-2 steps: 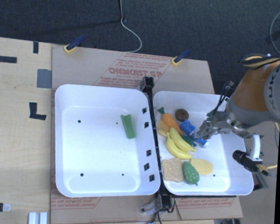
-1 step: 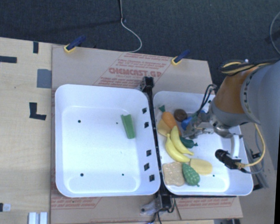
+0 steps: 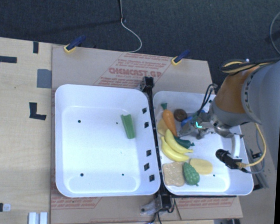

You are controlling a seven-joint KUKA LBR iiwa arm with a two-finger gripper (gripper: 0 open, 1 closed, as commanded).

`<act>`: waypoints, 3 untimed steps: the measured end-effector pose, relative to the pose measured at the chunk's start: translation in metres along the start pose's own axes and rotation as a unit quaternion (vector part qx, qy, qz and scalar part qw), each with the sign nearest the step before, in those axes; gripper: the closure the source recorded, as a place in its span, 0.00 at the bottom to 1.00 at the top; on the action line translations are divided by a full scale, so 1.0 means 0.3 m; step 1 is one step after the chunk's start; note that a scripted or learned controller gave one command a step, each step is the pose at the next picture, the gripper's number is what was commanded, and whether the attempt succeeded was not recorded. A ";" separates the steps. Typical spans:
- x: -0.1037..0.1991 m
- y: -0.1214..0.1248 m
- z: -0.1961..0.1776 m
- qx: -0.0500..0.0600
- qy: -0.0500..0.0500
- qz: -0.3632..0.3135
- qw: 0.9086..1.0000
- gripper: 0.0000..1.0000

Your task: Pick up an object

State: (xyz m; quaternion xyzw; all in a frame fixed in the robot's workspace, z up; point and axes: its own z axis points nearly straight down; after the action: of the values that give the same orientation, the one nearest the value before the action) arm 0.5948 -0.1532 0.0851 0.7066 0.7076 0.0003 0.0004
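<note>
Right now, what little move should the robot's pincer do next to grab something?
Probably lower a bit onto the bananas. The pincer hovers in the right bin just beside them and the carrot, with nothing seen between its fingers.

Wide open floor is offered by the left bin [image 3: 67, 128], broken solely by a green stick [image 3: 128, 126], while the right bin [image 3: 221, 186] is crowded by bananas [image 3: 174, 147], carrot [image 3: 169, 121] and arm [image 3: 236, 99].

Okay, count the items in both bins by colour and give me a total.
Green: 3, the green stick, the dark green piece, the bumpy green fruit
Yellow: 2, the bananas, the yellow piece
Orange: 1, the carrot
Brown: 1, the round piece
Tan: 1, the bread slice
Total: 8
</note>
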 end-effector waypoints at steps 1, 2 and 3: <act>0.000 -0.001 -0.032 0.000 0.000 0.000 1.000 1.00; 0.000 -0.002 -0.030 0.001 0.000 0.000 1.000 0.00; 0.185 0.068 0.005 0.001 0.001 -0.003 1.000 0.00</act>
State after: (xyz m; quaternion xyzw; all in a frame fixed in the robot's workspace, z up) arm 0.6151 -0.0978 0.0835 0.7047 0.7095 0.0001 -0.0007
